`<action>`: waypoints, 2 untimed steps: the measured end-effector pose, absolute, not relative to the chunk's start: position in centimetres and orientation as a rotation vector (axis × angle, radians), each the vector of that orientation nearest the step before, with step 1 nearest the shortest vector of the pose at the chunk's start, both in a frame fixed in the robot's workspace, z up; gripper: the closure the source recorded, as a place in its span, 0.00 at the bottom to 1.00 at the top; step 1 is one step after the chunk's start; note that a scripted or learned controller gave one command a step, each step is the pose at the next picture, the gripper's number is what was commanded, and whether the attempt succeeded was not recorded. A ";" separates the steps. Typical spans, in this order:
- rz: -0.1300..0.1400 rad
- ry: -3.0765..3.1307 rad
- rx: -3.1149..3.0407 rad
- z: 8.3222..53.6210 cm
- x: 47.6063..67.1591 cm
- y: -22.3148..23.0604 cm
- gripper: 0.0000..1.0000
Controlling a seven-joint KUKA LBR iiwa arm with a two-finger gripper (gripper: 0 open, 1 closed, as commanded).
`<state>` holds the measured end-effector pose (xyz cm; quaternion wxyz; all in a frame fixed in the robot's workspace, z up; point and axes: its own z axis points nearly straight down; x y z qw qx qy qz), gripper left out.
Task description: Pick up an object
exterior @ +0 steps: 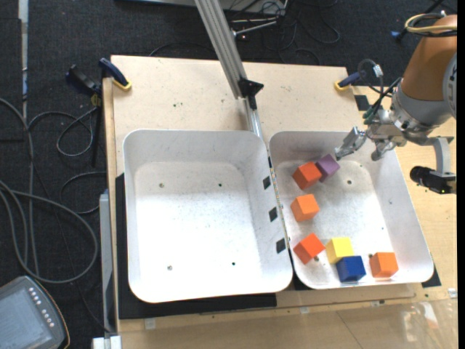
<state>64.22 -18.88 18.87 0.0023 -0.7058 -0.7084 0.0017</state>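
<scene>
You are looking down on two white bins sitting side by side on the bench, and the arm (429,71) is reaching in from three o'clock with its orange band showing above the wrist. The gripper (365,145) is hanging over the right bin (407,217) near its far edge, at about one o'clock of that bin, with its two fingers spread apart and nothing sitting between them. The purple cube (328,166) is lying just beside the nearer fingertip, at roughly eight o'clock from the gripper, and it is touching an orange cube (308,174) on its nine o'clock side. A second orange cube (305,207) is resting near the bin's middle, toward its left wall. Along the near edge, at six o'clock of the bin, you are seeing a third orange cube (310,247), a yellow cube (338,249) just beside it, a blue cube (351,268) touching the yellow one, and a fourth orange cube (383,264) near the corner. The left bin (145,195) is sitting at nine o'clock of the right one.
</scene>
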 end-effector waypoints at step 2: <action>-0.001 -2.224 -2.219 9.5 64.6 -17.8 0.00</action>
